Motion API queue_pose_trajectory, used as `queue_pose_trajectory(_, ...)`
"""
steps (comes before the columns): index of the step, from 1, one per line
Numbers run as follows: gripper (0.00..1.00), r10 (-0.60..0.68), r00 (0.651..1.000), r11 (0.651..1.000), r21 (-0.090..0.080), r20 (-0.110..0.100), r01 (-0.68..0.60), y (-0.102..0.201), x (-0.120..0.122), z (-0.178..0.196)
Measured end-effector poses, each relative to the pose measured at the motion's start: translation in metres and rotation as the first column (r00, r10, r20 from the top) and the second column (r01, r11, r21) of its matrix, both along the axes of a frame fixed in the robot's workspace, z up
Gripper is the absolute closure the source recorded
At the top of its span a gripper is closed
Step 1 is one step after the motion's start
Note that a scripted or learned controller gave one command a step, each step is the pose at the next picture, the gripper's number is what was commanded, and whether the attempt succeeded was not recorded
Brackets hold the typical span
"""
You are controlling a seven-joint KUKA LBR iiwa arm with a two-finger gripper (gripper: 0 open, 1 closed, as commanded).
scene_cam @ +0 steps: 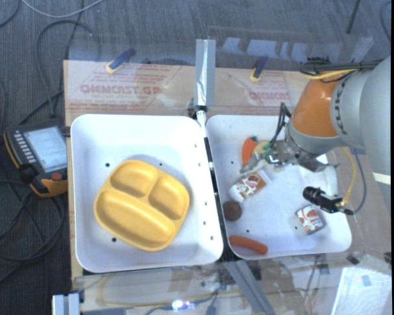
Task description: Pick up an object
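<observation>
Gripper (270,155) low in the right bin (284,231), over the carrot (249,149) at the bin's far side, and whether it's spread or closed, I can't tell. Just below sits the carton (248,187). Best bet: centre on the carrot alone, clear of that carton, then squeeze.

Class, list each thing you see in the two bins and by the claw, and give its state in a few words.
Yellow divided plate: upside down, in the left bin.
Carrot: lying beside the claw.
Small carton: lying on its side.
Brown ball: resting near the divider.
Sausage: lying flat at the near edge.
Small can: tipped over.
</observation>
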State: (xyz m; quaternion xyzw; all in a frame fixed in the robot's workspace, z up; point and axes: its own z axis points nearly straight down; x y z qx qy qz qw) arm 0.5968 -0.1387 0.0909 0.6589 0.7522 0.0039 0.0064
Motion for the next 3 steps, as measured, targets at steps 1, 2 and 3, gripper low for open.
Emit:
queue_pose_trajectory(1, 0.0, -0.043, 0.999, 0.999, -0.001, -0.002, 0.043, 0.027, 0.059, -0.001)
queue_pose_trajectory(2, 1.0, -0.043, 0.999, 0.999, -0.005, -0.001, 0.043, 0.026, 0.059, 0.009)
queue_pose_trajectory(3, 1.0, -0.235, 0.972, 0.972, 0.0, -0.016, 0.235, 0.081, 0.035, 0.119)
